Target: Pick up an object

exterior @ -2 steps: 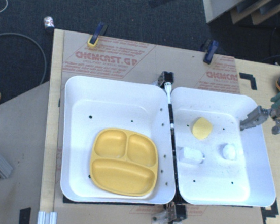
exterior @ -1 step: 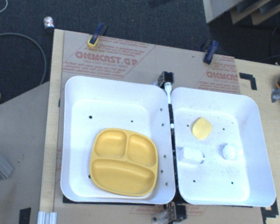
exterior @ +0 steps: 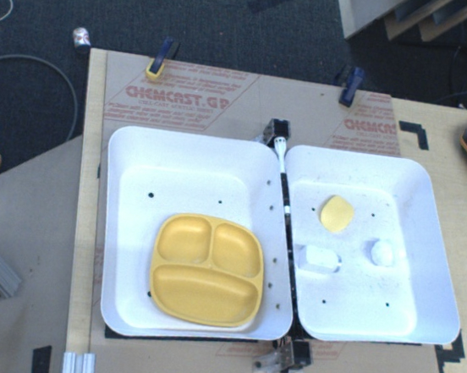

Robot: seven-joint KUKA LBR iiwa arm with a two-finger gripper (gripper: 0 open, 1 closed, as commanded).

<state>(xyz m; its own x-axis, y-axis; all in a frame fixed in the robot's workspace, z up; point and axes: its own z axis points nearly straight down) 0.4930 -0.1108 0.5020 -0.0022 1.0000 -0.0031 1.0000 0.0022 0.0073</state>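
Two white bins [exterior: 135, 156] sit side by side; the left one holds a yellow divided plate [exterior: 207, 269]; the right bin [exterior: 430, 250] holds a yellow chunk [exterior: 337, 213], a white ball [exterior: 382, 253] and a white block [exterior: 321, 258], all apart.

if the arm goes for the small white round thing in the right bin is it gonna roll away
Probably. The white round thing looks ball-like and sits free on the right bin's flat floor, touching nothing, so a nudge could send it rolling. Its smooth look suggests it may slip from a pinch. White on white, its edges are hard to judge.
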